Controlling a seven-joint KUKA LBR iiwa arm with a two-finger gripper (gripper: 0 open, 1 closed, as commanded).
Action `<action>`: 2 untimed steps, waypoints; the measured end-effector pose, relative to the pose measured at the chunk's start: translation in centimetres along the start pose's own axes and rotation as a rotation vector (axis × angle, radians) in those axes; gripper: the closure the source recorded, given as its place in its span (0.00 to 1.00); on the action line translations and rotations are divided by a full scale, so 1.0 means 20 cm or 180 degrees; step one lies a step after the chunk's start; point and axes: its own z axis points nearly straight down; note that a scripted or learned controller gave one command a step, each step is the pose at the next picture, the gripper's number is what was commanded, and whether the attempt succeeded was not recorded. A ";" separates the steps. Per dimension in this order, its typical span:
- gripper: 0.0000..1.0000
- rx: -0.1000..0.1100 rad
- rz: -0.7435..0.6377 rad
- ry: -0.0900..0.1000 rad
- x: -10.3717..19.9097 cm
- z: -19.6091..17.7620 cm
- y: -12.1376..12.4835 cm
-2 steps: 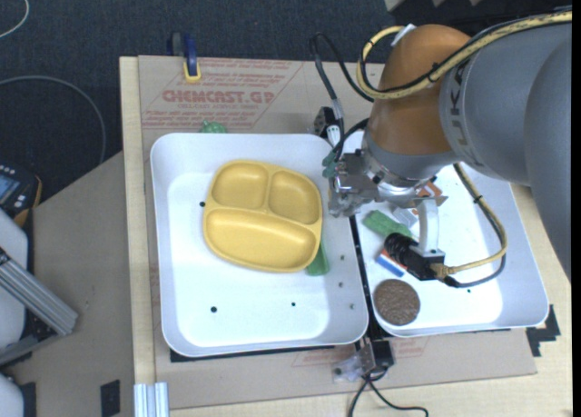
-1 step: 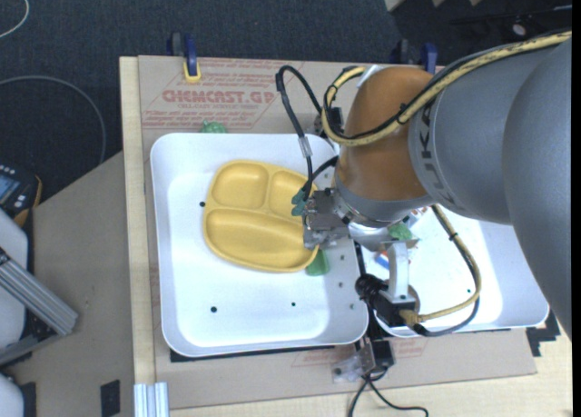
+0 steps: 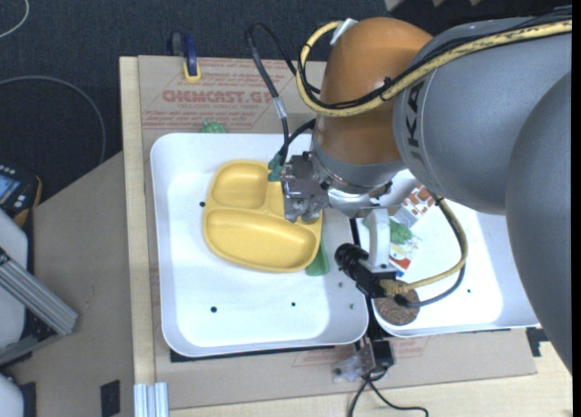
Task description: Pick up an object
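White left bin (image 3: 182, 252) bears yellow dish (image 3: 250, 220); gripper (image 3: 302, 195) above.

I count two white bins: one (image 3: 182, 252) left of the pincer (image 3: 302, 199), one (image 3: 472, 292) to its right. One yellow divided dish (image 3: 250, 220) lies just left of the pincer. One green piece (image 3: 317, 263) pokes out just below it. One colourful packet (image 3: 404, 224) sits to its right, and one brown round thing (image 3: 397, 308) lower right.
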 end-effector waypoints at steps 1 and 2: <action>1.00 0.0053 0.0036 -0.0015 -0.21 0.23 -0.20; 1.00 -0.0047 0.0016 0.0000 -0.28 -1.36 0.07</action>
